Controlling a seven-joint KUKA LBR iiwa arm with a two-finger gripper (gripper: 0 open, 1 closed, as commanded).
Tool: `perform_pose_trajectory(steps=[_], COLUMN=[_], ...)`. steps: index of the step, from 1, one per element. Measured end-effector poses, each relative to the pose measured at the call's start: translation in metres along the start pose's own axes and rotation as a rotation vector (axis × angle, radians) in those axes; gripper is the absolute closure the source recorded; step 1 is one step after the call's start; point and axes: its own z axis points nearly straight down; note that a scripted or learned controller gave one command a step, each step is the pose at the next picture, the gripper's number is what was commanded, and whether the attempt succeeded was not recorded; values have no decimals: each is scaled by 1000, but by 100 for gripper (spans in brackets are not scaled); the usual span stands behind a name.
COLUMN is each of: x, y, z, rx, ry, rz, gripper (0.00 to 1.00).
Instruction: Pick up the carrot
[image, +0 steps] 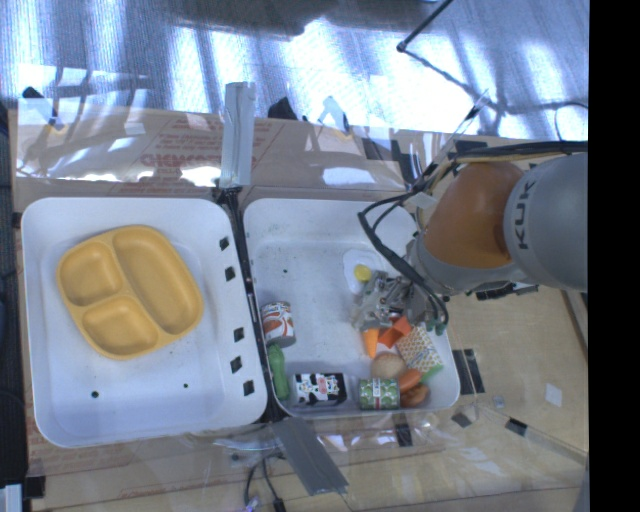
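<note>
The gripper (385, 300) is down in the right bin (310, 240), right over the carrot (382, 338). I cannot tell how it is set. The carrot lies among toy food at the near right (a yellow plate (128, 290) sits in the left bin (60, 400)).

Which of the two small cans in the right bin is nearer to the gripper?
The green-labelled can near the bin's front wall, close below the gripper. The red-and-white can stands farther off, by the bin's left wall.

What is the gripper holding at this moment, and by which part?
Cannot be told: the gripper sits low over the pile beside the carrot, and no item shows between its fingers.
</note>
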Motion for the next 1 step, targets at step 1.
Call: perform_pose_trajectory(steps=[1], x=[30], y=[20], z=[-47], rx=[1], ry=[3], rz=[407], gripper=[100])
